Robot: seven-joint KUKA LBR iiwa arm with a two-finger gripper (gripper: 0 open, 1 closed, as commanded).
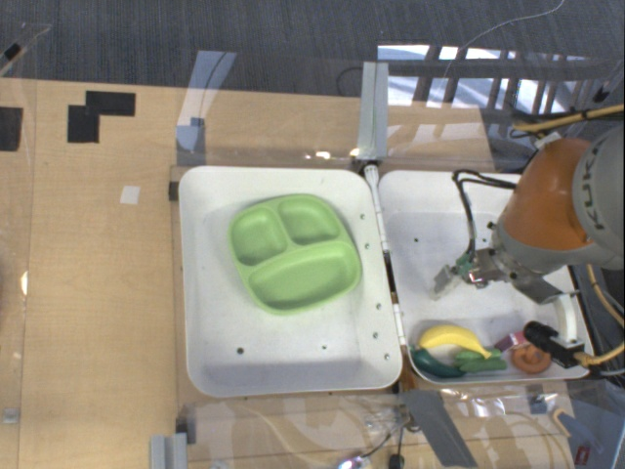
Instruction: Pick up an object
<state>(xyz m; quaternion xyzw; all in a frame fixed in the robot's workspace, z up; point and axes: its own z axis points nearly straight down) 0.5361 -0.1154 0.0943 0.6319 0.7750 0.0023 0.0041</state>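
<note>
The gripper (459, 276) hangs over the floor of the right bin (430, 208), and its small metal fingers (445, 279) point toward the left. They are too small and blurry here, so I cannot tell if they are spread apart or squeezed together, and nothing shows between them. Behind the gripper is the arm (566, 213), grey with a big orange band, reaching in from the right. Near the gripper, along the front edge of the same bin, lies a little pile of toys. There is a yellow banana (451, 338), a green vegetable toy (459, 362) just under it, and a round brown toy (530, 359) off to the right. In the left bin (210, 291) sits a green plate with three parts (294, 252), flat in the middle.
</note>
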